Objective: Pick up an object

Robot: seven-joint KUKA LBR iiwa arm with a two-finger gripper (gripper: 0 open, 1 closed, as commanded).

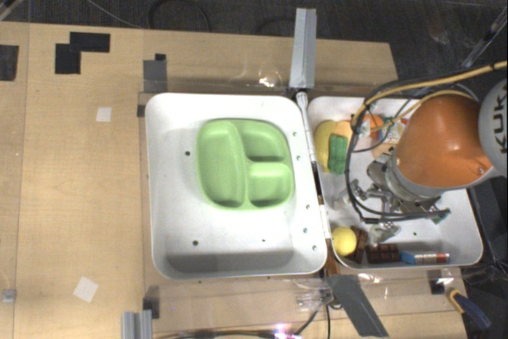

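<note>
1. Nearest us, the arm's orange band [444, 140] hangs over the right bin [473, 244].
2. We see the gripper [386, 228] low in that bin, among cables; we cannot tell how it stands.
3. Around it lie a yellow ball [344, 240], a marker [425, 257], and a green block [339, 153] on a yellow object [326, 137].
4. A green divided tray [242, 163] rests in the left bin [171, 194] on the table [71, 194].
</note>
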